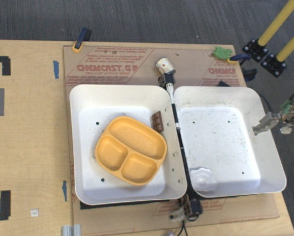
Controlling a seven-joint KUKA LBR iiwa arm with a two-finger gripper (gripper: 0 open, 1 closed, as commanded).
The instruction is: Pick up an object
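Overhead slant view, 1 frame. I see 2 white bins side by side on the bench [29,132]. Left bin [83,146]: a yellow 3-compartment tray [131,149] lies flat near its centre, turned at an angle; a small brown block [157,121] sits just beside the tray's far-right corner, close to the wall next to the right bin. Right bin [225,132]: a white lid-like object [204,178] rests at the near-left corner, low contrast vs. the bin floor, so I can't make out its exact shape. The gripper [274,123] hangs at the right bin's right rim, apart from every object; whether it's spread or pressed together I cannot tell.
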